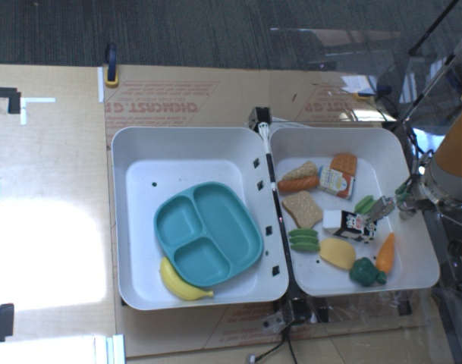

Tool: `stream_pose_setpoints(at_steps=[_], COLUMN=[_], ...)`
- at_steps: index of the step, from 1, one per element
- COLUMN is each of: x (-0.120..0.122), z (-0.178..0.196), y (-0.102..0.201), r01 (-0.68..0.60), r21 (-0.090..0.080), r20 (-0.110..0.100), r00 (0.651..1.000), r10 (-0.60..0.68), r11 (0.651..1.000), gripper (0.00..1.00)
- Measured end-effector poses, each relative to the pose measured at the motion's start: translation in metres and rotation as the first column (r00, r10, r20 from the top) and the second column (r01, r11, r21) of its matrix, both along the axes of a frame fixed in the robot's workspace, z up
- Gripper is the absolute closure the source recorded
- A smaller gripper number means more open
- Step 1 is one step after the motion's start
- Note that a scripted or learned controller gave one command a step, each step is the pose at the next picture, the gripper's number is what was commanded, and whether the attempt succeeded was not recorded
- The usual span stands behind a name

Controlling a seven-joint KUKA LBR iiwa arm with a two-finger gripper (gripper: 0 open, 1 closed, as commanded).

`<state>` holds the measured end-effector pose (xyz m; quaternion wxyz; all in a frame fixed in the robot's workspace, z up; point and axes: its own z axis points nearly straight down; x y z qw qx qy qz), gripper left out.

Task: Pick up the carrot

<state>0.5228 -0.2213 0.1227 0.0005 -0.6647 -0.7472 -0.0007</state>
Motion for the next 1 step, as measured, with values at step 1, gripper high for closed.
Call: stream_pose_setpoints(at_steps=[1], x=[-0.0299], z=[-0.0153], y=[-0.0012], r01=[-0.254], r21=[-0.020], r20=[0.039], r00=[0.966], r10=[0.255], r11=[0.967], gripper=[0.00])
